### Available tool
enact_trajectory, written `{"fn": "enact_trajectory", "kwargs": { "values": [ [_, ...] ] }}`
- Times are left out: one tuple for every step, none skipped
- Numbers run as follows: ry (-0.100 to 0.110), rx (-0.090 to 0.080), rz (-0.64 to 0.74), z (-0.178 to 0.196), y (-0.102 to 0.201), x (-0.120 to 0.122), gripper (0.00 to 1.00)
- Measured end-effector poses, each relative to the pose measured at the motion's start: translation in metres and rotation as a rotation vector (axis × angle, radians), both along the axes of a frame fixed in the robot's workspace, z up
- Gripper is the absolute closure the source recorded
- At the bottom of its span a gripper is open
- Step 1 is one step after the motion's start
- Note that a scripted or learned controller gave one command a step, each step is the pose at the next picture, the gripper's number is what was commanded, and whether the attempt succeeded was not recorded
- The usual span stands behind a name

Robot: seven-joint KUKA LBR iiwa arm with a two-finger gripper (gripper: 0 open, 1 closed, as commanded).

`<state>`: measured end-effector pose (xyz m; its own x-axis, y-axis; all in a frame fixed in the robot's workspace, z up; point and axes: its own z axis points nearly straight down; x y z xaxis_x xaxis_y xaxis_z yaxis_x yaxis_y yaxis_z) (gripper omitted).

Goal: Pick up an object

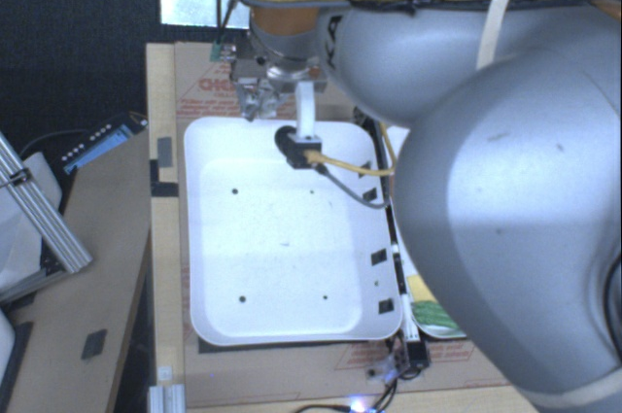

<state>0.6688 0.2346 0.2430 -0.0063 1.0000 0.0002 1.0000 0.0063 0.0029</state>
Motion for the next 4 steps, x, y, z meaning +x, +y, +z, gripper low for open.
{"fn": "enact_trajectory", "kwargs": {
  "values": [
    [0.000, 0.000, 0.000, 0.0091, 0.0001, 0.0000, 1.00],
    [0.000, 0.000, 0.000, 0.0133, 0.0001, -0.0001, 1.00],
    [0.000, 0.000, 0.000, 0.0135, 0.0000, -0.0001, 1.00],
    [0.001, 0.000, 0.000, 0.0102, -0.0001, -0.0001, 1.00]
  ]
}}
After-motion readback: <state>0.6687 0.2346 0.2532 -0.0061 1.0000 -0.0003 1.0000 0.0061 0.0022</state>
